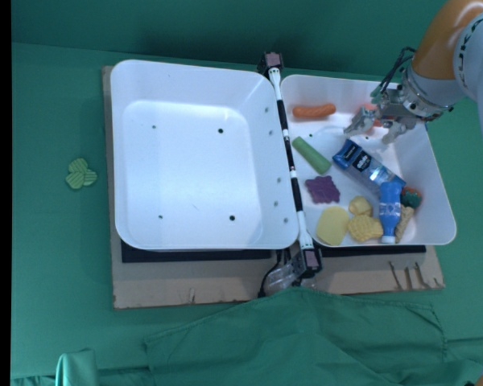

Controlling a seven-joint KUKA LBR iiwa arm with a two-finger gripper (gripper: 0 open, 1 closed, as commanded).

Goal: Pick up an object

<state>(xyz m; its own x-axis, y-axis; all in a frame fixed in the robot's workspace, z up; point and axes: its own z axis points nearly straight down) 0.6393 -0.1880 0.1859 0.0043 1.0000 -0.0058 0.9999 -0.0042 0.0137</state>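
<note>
My gripper [377, 126] hangs over the far right part of the right bin [439, 215], fingers spread open with nothing between them. Just below it lies a clear bottle with a dark blue label [361, 161]. An orange sausage-shaped piece [314, 111] lies to the gripper's left, near the bin's far wall. A green block [311, 154] and a purple star-like piece [323, 188] rest by the bin's left side. Along the near side are yellow pieces [332, 225], a small blue bottle [390, 207] and a red and green item [412, 198].
The left bin [129, 135] stands beside the right one, split from it by a white rod [288, 155]. A green leaf-shaped toy [80, 174] lies on the cloth left of the bins. Folded green cloth [306, 336] lies in front.
</note>
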